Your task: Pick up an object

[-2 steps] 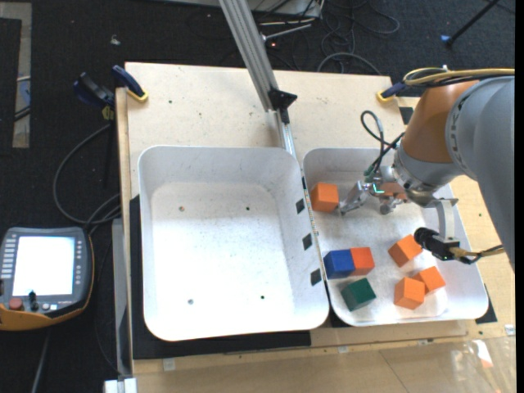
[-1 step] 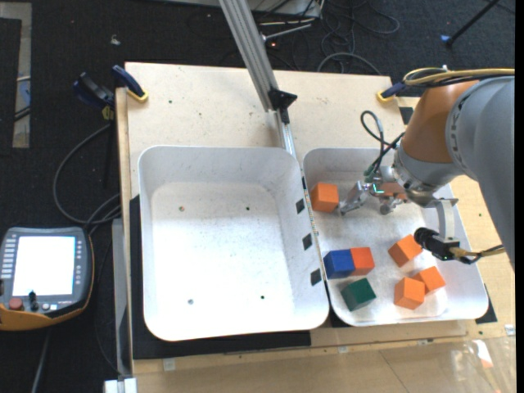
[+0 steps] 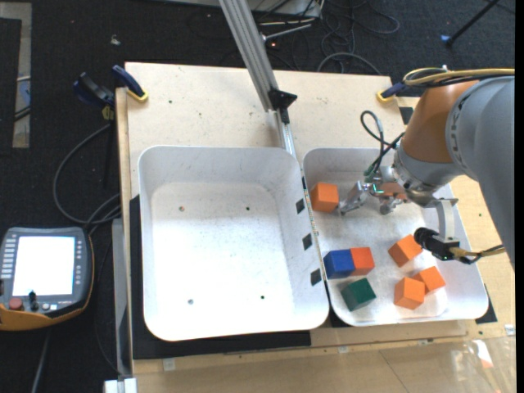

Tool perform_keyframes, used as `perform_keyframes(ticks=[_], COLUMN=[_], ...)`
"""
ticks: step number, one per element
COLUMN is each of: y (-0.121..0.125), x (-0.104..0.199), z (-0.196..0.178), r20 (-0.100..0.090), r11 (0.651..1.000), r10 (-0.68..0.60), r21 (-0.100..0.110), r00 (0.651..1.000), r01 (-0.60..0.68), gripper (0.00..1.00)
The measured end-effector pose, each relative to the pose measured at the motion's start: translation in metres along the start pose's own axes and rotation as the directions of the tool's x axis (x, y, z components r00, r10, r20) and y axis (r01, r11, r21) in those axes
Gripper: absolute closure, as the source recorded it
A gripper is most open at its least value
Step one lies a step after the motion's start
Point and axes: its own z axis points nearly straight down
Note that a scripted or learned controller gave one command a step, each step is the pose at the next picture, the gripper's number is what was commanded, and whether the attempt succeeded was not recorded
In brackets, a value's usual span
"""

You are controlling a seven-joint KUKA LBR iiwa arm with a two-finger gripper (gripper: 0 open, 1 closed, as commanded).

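Note:
The right bin [image 3: 467, 301] holds several small blocks. An orange block [image 3: 325, 196] lies near its back left corner. A blue block [image 3: 338, 262] touches a smaller orange block [image 3: 361, 259], with a green block [image 3: 357, 293] just in front of them. Three more orange blocks [image 3: 404, 250] [image 3: 409, 292] [image 3: 431, 278] lie toward the right side. My gripper [image 3: 368, 205] hangs low over the back of this bin, just right of the back-left orange block. Its fingers [image 3: 350, 206] are spread open, and I see nothing between them.
The left bin [image 3: 164, 219] sits beside the right one, sharing a raised divider [image 3: 307, 219]. A slanted metal bar [image 3: 254, 47] crosses the bench behind the bins. A black cable connector [image 3: 434, 242] hangs off the wrist above the right-hand blocks.

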Motion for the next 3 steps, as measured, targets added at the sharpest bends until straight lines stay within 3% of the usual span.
perform_keyframes(ticks=[1, 2, 3], y=[0.001, -0.002, 0.012], x=[0.0, -0.029, -0.056], z=[-0.01, 0.0, -0.001], r20=[0.001, 0.001, 0.001], r11=[1.0, 1.0, 1.0], r10=[-0.002, 0.007, 0.006], r21=[-0.002, 0.0, -0.003], r00=[1.0, 1.0, 1.0], r01=[0.002, -0.007, -0.006], gripper=[1.0, 1.0, 1.0])
